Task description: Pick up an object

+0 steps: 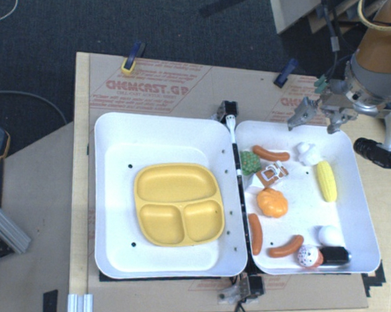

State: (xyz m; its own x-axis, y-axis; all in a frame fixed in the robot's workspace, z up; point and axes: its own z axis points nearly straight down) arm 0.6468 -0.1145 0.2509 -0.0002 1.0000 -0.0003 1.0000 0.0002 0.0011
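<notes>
Right shallow white plastic bin [362,219] holds the candidate objects, none lifted. Taking the orange rounded toy fruit [272,203] as centre of that bin: small brown-and-white patterned block [273,173] just beside it at 12 o'clock; green leafy toy vegetable [249,163] at 11 o'clock, against the bin's left wall; reddish-orange toy sausage [270,153] further out at 12 o'clock, lying crosswise. Yellow toy corn cob [325,180] at 2 o'clock, lying lengthwise, with a small white rounded object [308,153] just above it. A second toy sausage [255,233] at 7 o'clock, running lengthwise near the left wall; a third, curved toy sausage [285,246] at 5 o'clock. Beyond that, in the near right corner: a speckled pink-and-white ball [309,256] touching a black oblong block [334,256], and a white dome-shaped object [328,234] just above them.

Grey two-finger gripper [322,119] sits at 1 o'clock from the fruit, over the far rim of the right bin, near the white rounded object but apart from it. Fingers spread, nothing between them. Orange band of the arm [385,46] above it.

Left shallow white plastic bin [106,178] at 9 o'clock holds a yellow three-compartment plastic tray [177,203]. Both bins rest on a brown printed cardboard sheet [153,88].
</notes>
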